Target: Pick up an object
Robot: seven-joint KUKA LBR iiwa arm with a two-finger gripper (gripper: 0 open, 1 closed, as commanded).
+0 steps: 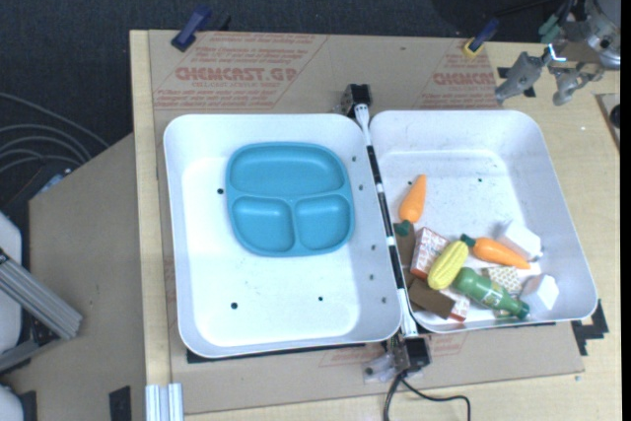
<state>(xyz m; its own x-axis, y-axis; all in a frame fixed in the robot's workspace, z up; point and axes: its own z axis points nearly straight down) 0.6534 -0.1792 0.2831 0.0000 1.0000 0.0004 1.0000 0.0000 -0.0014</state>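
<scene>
Gripper [541,80] sits at upper right of frame, above the bench beyond the far edge of the right bin [552,163]. Fingers spread apart, nothing between them. Pickable items are piled in the right bin's lower half: one carrot [413,198] lies alone near the bin's left wall, a second carrot [496,252], corn cob [447,263] and green bottle [489,294] cluster lower right. Left bin [187,212] holds a blue divided tray [289,197].
</scene>
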